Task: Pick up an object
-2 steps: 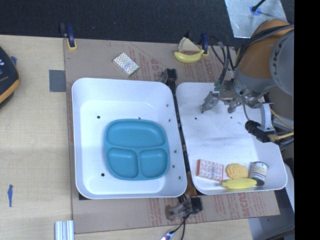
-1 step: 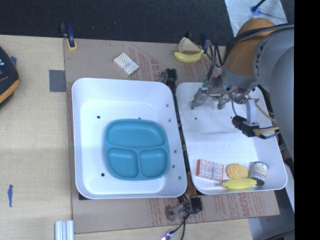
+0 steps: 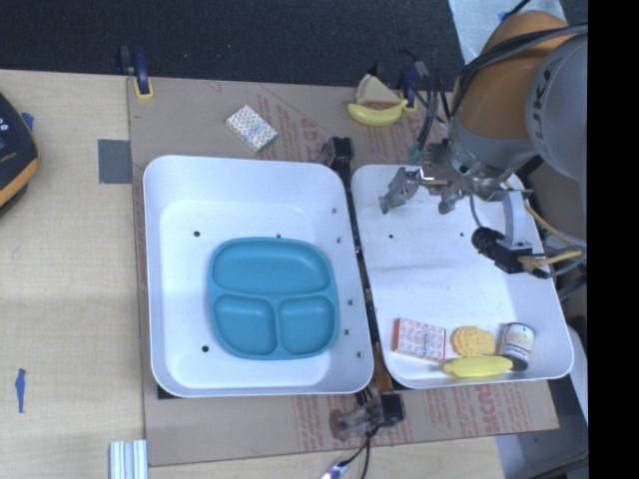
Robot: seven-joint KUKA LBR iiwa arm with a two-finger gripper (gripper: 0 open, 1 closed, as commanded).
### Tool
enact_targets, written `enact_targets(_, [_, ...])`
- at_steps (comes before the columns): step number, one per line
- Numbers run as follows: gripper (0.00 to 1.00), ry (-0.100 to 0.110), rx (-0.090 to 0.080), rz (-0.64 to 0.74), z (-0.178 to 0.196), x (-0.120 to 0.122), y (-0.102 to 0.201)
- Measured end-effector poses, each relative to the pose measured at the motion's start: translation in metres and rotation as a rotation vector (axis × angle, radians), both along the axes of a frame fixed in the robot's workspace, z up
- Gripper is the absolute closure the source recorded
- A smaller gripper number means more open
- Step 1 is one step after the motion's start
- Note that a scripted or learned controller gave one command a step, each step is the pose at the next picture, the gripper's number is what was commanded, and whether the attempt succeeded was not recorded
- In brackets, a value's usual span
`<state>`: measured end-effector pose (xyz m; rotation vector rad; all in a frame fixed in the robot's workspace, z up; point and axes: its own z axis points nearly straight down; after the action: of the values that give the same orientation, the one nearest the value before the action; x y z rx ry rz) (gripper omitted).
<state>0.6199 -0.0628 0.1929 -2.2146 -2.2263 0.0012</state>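
In the right bin [image 3: 429, 257], several small objects lie along the front edge: a red-and-white patterned packet [image 3: 418, 339], a round yellow cracker [image 3: 472, 341], a yellow banana [image 3: 478, 367] and a small can [image 3: 517, 342]. My gripper [image 3: 419, 199] hangs over the far end of this bin, well away from those objects. Its fingers [image 3: 392, 197] are spread open with nothing between them. The left bin [image 3: 170, 228] holds a blue divided plate [image 3: 272, 296].
Outside the bins, on the brown board at the back, lie a toy banana with a wedge [image 3: 377, 106] and a small patterned packet [image 3: 251, 127]. A yellow-black device [image 3: 12, 153] sits at the left edge. Black clips [image 3: 339, 151] join the bins. Cables trail from the arm at the right.
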Motion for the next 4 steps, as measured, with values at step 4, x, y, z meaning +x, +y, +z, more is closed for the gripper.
enact_targets(4, [0.0,0.001,0.0,0.0,-0.001,0.036,0.081])
